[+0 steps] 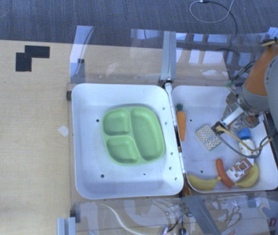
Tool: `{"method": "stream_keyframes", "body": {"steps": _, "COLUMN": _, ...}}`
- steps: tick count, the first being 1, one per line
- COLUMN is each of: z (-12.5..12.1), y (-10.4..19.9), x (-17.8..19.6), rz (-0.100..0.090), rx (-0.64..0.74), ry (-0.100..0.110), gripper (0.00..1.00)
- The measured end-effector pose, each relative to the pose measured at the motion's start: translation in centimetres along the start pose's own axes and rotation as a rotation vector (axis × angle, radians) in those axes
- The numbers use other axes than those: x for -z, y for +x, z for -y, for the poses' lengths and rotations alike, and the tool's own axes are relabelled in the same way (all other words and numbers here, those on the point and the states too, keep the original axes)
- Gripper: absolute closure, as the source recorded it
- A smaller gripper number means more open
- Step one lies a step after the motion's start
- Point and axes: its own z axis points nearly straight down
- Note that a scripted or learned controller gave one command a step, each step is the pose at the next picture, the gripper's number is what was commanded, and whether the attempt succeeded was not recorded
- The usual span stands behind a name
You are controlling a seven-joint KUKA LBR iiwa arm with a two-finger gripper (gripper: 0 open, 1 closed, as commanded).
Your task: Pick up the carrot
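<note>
Carrot (181, 123) lies flush along the left wall of the right bin (200, 163), so wall-side clearance looks tight. My gripper (246, 119) hovers near the right edge, well apart from it. Can't tell whether it's released or clenched.

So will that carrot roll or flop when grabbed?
The carrot looks like a stiff, smooth toy, so probably no flopping. Its round, tapered body may roll or slip, though lying beside the bin wall should limit rolling.

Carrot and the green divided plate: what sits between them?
Camera view: only the two bins' adjoining rims; carrot lies in the right bin, plate in the left.
</note>
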Motion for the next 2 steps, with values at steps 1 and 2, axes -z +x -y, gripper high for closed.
{"method": "stream_keyframes", "body": {"steps": 1, "z": 2.6, "y": -5.7, "x": 13.2, "rz": 0.009, "rx": -0.309, "ry": 0.004, "gripper": 1.0}}
{"method": "stream_keyframes", "body": {"steps": 2, "z": 4.2, "y": -8.3, "x": 15.9, "rz": 0.01, "rx": -0.397, "ry": 0.004, "gripper": 1.0}}
